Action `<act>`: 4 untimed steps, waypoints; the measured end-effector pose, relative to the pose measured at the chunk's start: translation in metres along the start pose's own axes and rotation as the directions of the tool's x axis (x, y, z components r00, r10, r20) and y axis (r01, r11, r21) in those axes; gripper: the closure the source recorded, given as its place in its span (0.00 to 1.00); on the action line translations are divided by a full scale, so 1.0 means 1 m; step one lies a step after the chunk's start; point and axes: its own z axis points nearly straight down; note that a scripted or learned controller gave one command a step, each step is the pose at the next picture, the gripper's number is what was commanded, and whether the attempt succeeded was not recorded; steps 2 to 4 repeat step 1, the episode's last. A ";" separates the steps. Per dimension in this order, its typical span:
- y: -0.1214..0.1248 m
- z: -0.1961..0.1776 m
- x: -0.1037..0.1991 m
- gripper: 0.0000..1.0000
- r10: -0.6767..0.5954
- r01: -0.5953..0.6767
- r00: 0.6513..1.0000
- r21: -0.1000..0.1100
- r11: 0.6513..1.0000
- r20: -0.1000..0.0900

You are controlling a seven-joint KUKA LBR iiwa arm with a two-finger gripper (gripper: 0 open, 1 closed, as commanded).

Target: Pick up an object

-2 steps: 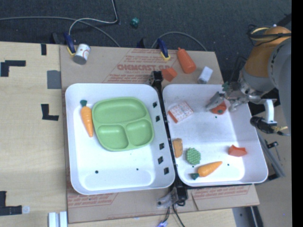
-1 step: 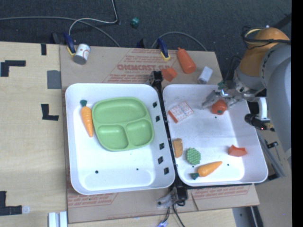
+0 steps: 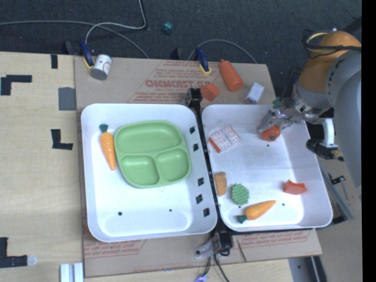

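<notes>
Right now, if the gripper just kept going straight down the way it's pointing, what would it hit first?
Most likely the small red object lying right at the gripper tip in the right bin. The floor of that bin comes next. Depth is hard to judge from above, so it may already be touching.

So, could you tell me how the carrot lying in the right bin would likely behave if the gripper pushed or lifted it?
The carrot in the right bin has a round, tapered body lying on its side, so a push would probably roll it in an arc. It looks like a smooth plastic toy, so likely stiff, light, and apt to slip from a grasp near its narrow tip.
</notes>
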 end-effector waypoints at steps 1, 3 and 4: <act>0.002 0.007 0.080 1.00 0.001 -0.001 1.000 -0.006 1.000 -0.005; 0.002 0.007 0.080 1.00 0.001 -0.001 1.000 -0.006 1.000 -0.005; 0.002 0.007 0.080 1.00 0.001 -0.001 1.000 -0.006 1.000 -0.005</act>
